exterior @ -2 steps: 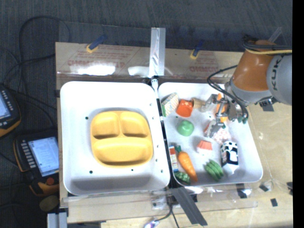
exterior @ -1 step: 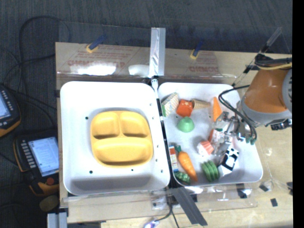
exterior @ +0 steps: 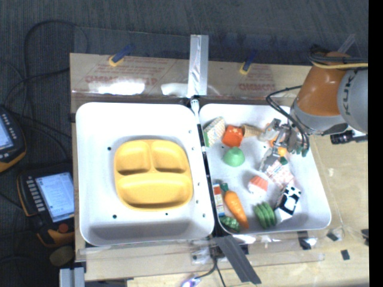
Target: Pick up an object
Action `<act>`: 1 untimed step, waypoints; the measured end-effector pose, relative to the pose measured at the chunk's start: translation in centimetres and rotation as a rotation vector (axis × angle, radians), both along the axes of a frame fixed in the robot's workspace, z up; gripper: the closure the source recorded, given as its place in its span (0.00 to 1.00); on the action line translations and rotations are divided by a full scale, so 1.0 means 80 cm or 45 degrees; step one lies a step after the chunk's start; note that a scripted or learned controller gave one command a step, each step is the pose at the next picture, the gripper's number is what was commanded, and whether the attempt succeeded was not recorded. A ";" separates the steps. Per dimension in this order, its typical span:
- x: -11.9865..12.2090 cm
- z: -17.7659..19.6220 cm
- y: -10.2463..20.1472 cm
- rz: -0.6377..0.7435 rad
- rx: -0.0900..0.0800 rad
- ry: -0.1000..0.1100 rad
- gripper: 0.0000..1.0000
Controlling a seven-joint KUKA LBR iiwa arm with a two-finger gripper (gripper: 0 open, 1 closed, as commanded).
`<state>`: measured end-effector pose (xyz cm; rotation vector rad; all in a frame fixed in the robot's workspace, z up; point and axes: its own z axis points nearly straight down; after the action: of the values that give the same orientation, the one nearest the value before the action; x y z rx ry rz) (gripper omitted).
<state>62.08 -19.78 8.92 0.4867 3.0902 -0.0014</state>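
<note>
My gripper (exterior: 277, 148) hangs low in the right bin (exterior: 317, 187), near its upper right part, with the orange-banded arm (exterior: 320, 94) behind it. Just below it lies a pale wrapped packet (exterior: 279, 173), and a red-and-white piece (exterior: 258, 184) lies a little further down-left. A green ball (exterior: 234, 156) and an orange toy (exterior: 233, 135) sit to the gripper's left. Toward the front of the bin are a carrot (exterior: 234, 205), a green ridged piece (exterior: 265, 214) and a black-and-white toy (exterior: 290, 200). A small carton (exterior: 213, 130) leans at the bin's upper left.
The left bin (exterior: 96, 130) holds a yellow divided tray (exterior: 153, 172). A metal divider (exterior: 198, 70) stands at the back between the bins. Cables run beside the wrist (exterior: 281, 94). Handheld devices (exterior: 48, 196) lie off the bench at far left.
</note>
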 end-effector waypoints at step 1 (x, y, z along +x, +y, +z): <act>0.002 0.015 0.000 0.003 -0.006 -0.006 1.00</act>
<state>62.26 -19.77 10.11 0.4829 3.0857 -0.0075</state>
